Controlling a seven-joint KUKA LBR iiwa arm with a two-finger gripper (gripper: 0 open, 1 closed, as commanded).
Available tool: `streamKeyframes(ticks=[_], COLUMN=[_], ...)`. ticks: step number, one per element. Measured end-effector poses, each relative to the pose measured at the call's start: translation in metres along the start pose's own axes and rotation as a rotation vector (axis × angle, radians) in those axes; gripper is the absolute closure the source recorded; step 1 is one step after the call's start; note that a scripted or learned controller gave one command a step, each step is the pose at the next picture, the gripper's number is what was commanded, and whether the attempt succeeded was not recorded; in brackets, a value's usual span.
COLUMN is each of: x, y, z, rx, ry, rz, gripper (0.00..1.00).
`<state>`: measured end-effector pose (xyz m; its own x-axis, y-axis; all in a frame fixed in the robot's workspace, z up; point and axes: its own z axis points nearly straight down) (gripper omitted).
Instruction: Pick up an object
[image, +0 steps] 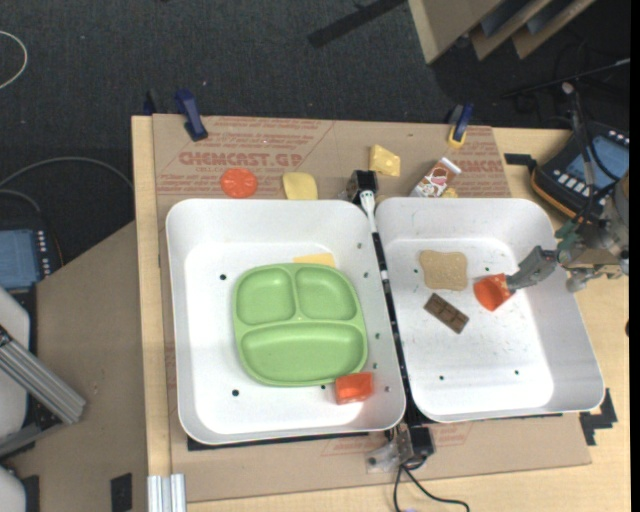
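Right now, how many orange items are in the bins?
2: an orange block in the left bin beside the green plate, and an orange piece in the right bin at the gripper.

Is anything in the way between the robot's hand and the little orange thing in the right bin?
No. The hand is already right at the orange piece; the brown bar lies off to the side.

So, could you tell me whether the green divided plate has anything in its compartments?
Empty. All three compartments of the green divided plate show bare green; the orange block lies outside its lower right rim, on the left bin floor.
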<state>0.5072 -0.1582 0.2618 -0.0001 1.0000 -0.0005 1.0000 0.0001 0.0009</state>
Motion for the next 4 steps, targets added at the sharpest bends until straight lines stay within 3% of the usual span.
streamKeyframes(ticks=[1,2,3,4], x=[-0.033,-0.019,-0.021,-0.020], y=[0.057,0.064,0.065,0.065], z=[0.107,0.182,0.166,0.167], rx=[0.005,0.007,-0.001,0.000], ry=[0.001,0.003,0.000,0.000], rz=[0.000,-0.001,0.002,0.002], gripper=[0.00,0.00,1.00,0.00])
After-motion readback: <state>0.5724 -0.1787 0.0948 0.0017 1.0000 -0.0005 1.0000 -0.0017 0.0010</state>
